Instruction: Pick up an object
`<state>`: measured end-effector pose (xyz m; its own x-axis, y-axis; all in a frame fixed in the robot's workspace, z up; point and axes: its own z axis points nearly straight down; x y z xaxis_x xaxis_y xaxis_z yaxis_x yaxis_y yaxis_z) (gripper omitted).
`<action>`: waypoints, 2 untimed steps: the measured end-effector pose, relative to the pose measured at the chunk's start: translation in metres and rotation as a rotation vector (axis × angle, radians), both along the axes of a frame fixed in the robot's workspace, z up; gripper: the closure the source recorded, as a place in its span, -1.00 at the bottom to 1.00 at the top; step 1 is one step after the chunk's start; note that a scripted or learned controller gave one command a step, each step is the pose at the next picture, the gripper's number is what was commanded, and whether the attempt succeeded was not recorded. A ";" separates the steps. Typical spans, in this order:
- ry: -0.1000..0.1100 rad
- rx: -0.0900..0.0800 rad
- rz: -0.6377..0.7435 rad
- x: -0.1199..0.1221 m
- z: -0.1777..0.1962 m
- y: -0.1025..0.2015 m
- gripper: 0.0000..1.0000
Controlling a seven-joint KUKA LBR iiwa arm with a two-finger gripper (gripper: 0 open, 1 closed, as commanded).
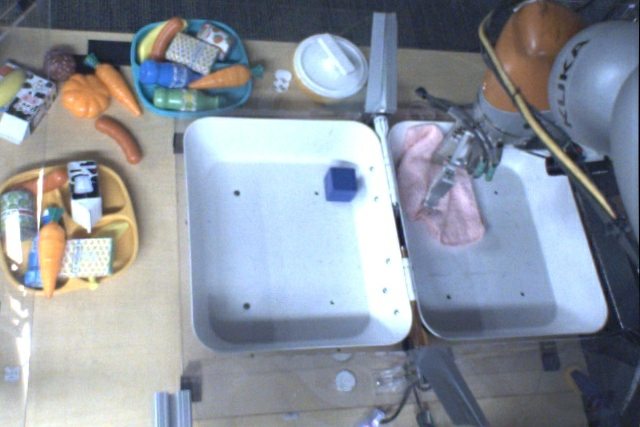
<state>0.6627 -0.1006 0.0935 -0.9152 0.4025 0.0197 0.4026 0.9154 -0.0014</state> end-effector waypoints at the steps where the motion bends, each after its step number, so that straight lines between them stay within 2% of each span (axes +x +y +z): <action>1: 0.000 0.000 0.000 0.000 0.000 0.000 -1.00; 2: -0.040 -0.008 0.001 0.008 0.014 -0.001 1.00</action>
<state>0.6704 -0.1012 0.1079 -0.9157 0.4013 -0.0204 0.4013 0.9159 0.0072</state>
